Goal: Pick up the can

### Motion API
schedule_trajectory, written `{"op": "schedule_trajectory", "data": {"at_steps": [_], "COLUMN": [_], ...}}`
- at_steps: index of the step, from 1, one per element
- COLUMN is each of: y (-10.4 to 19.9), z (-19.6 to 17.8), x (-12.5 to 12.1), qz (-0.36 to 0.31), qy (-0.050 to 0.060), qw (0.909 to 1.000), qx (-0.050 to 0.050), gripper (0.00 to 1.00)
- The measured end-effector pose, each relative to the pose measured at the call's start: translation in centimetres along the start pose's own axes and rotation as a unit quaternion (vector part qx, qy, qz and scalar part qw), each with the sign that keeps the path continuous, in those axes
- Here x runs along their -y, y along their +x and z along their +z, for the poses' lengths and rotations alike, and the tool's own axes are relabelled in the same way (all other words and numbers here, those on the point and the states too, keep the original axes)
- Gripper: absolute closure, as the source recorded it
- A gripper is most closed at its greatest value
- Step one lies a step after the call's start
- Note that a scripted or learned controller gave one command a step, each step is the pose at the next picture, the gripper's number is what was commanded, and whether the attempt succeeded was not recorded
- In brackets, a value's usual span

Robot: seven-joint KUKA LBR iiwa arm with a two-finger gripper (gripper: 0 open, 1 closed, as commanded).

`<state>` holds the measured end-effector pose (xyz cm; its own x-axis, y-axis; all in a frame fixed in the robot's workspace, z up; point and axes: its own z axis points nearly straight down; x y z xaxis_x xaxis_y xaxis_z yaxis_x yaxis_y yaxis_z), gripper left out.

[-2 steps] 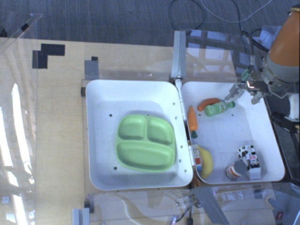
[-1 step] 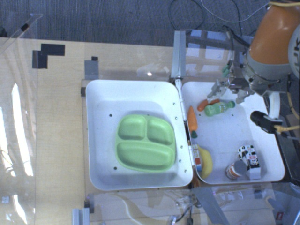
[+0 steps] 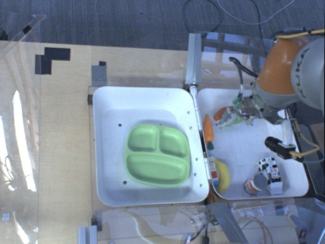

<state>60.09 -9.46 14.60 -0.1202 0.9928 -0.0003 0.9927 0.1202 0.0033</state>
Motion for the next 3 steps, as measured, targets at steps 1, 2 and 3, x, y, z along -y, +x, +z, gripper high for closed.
{"op": "schedule_trajectory", "data": {"at_steps": [1, 2, 3], "y": [-6.1, -4.1, -4.0], "z": [5.8, -3.5, -4.6], "x": [-0.3, 6.1, 5.9], "qz": [0.02, -0.022, -0.023], "qy": [-0.003, -0.002, -0.004], "qw": [0.9998, 0.9998, 0.9997], "qx": [0.002, 0.001, 0.001], "gripper": [0.0, 0.0, 1.0]}}
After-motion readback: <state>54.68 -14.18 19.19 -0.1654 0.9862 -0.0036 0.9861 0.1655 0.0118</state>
